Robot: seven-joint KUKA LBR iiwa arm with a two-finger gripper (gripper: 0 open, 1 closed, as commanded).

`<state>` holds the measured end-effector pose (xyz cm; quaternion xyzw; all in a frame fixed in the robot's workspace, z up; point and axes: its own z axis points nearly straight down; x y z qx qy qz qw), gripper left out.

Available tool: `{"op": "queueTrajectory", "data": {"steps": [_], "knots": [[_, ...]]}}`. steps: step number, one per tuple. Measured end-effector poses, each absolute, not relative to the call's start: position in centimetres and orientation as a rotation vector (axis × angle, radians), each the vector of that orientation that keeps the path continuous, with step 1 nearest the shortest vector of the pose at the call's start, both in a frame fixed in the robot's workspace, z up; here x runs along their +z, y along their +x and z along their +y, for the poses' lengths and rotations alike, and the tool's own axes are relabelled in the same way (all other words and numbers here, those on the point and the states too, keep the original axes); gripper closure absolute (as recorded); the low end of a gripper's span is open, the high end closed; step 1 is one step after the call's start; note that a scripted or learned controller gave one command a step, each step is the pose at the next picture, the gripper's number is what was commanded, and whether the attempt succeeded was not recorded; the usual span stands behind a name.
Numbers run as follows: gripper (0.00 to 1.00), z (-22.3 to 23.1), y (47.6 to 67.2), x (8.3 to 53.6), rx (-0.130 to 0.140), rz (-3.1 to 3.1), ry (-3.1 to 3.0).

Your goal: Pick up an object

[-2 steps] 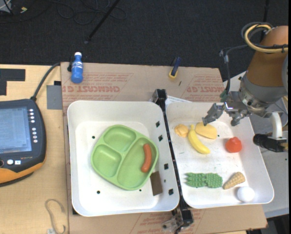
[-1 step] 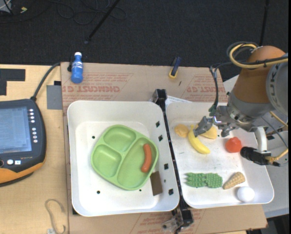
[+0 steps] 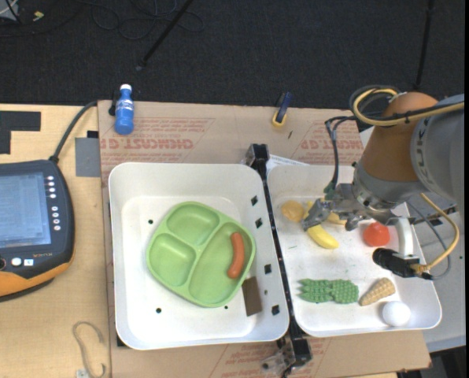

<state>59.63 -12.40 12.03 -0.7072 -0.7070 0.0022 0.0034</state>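
Dark floor with loose cables behind; desk [image 3: 179, 132] topped with brown cardboard, two white bins side by side on it.

Arm [image 3: 411, 144] reaches in from the right, wrist low over the right bin [image 3: 431, 309]. Left bin [image 3: 132, 305] carries a green divided plate [image 3: 191, 254] with a sausage [image 3: 236, 255] lying in its right compartment. Teach pendant [image 3: 22, 219] sits on the desk at far left. A blue bottle [image 3: 124, 110] stands at the back edge of the cardboard.

Right bin contents, larger to smaller: green bumpy piece [image 3: 329, 291] near the front; banana [image 3: 323, 237] toward the back, left of centre; cone [image 3: 378, 291] just right of the green piece; red tomato-like ball [image 3: 376, 234]; white ball [image 3: 395, 313] in the front right corner.

Gripper [image 3: 323, 213] is down just above the banana, at or near touching it (the yellow behind it could be a second item, too crowded to tell). Jaws: cannot tell whether spread or pressed together; the metal parts blur into each other.

Progress: nothing seen between the jaws, nothing lifted. I judge this as the approach or reach stage on the banana. Left to do: close, confirm hold, raise clear of the bin.
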Motion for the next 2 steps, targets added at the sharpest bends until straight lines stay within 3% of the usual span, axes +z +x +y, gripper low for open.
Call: {"op": "queueTrajectory", "data": {"steps": [1, 2], "knots": [[0.0, -12.1, 59.6, 8.5, 0.006, -2.215, -2.219], [1.0, -12.2, 59.6, 9.7, 0.004, -2.21, -2.226]]}}
